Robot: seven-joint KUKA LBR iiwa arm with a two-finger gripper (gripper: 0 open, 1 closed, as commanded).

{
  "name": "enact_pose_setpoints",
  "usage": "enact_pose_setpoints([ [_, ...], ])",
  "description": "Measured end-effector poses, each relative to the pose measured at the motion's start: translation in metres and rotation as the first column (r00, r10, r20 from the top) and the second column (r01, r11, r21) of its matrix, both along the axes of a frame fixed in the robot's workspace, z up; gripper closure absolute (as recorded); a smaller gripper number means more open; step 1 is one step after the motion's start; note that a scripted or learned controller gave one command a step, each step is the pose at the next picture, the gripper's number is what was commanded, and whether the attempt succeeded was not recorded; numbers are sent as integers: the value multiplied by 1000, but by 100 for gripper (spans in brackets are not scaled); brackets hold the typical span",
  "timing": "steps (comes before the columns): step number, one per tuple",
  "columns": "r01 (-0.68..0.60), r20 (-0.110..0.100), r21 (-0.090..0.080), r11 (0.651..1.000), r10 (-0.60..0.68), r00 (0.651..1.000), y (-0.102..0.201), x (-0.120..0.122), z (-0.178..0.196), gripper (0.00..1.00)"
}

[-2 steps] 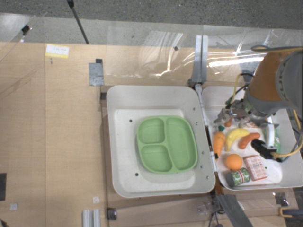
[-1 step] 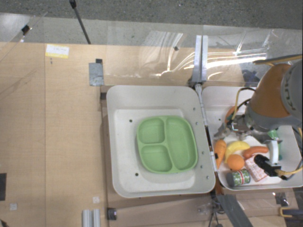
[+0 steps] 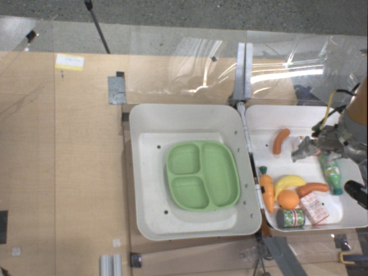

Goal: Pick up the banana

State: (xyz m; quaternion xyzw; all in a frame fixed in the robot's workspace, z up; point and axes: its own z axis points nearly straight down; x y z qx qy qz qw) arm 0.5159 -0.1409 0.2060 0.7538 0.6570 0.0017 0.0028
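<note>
I see the banana [image 3: 290,182] lying in the right bin [image 3: 270,117], low in its front half. It touches the orange [image 3: 288,199], which sits just in front of it and covers part of its lower edge. A carrot [image 3: 267,191] lies just to its left, and a reddish sausage [image 3: 313,188] lies against its right end. In front of these are a small can [image 3: 291,218] and a red and white packet [image 3: 315,208]. A second sausage [image 3: 280,141] lies apart, nearer the back of the bin.

As I judge it, the task is not yet done: the banana rests on the bin floor among the other things, and nothing lifts it. The approach, the closing and the lift are all left.

The pincer [image 3: 305,149] hangs over the right bin, behind and to the right of the banana, apart from it. A green bottle [image 3: 332,176] is just beside it, on its near side. I cannot tell how far the pincer is open, because its tip is dark and blurred against the white floor. I see nothing held in it, and I cannot say if it touches the bin.

The left bin [image 3: 144,154] holds a green divided tray [image 3: 202,175]. Both bins stand on the wooden bench [image 3: 57,154].
</note>
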Motion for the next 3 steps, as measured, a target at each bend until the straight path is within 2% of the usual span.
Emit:
enact_pose_setpoints([
  [1,355,11,4,935,-355,935,23,-26,-109,0],
  [2,357,15,6,934,-357,934,22,-24,-98,100],
  [3,268,-2,4,964,-268,964,94,-20,-6,100],
])
